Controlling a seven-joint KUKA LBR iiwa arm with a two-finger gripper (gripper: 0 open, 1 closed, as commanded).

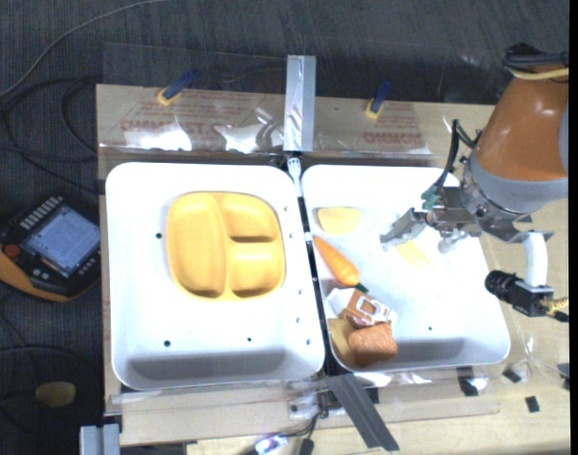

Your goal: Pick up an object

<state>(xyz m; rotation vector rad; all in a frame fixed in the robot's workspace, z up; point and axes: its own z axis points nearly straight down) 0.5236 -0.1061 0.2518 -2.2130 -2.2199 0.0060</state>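
Right of centre: gripper point(424, 236) low over right bin point(460, 335), fingers apart, nothing between them. Just beneath, pale yellow piece point(414, 253), partly hidden. Along bin's left edge: carrot point(335, 262); below it, brown items point(370, 335), indistinct. Left bin point(137, 349): yellow divided tray point(225, 243).

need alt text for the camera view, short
A grey-and-orange robot arm's gripper hovers over the right white bin, which holds a carrot and other small items along its left side. The left bin holds a yellow divided tray.
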